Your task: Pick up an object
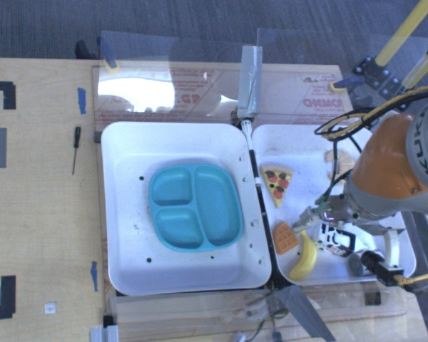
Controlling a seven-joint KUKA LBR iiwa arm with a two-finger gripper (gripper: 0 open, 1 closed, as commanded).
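A pale wooden desk (43,212) carries two white bins side by side under a clear shield, with dark carpet beyond.

Gripper (333,228): it sits low in the right bin (299,148), at the end of the grey arm (389,169) with its orange band. The fingers are hidden among black and white parts and cable, so I cannot tell whether they stand wide or narrow. Nothing is seen held between them.

Nearest item: a banana (304,257), just beside the gripper on the side toward the left bin and slightly toward the front edge. Its long axis runs roughly from the gripper's level down to the bin's front wall, curving a little.

Next out: an orange waffle piece (284,238), touching or nearly touching the banana's upper end, one step further toward the divider.

Further still: a pizza slice (276,182), toward the back of the bin, well apart from the gripper, point facing the front.

Left bin (121,155): it holds a teal divided plate (196,206), well apart across the divider.

Judgement: the banana is the likely target. The move would call for a short shift toward the divider, with the fingers set across the banana's long axis.
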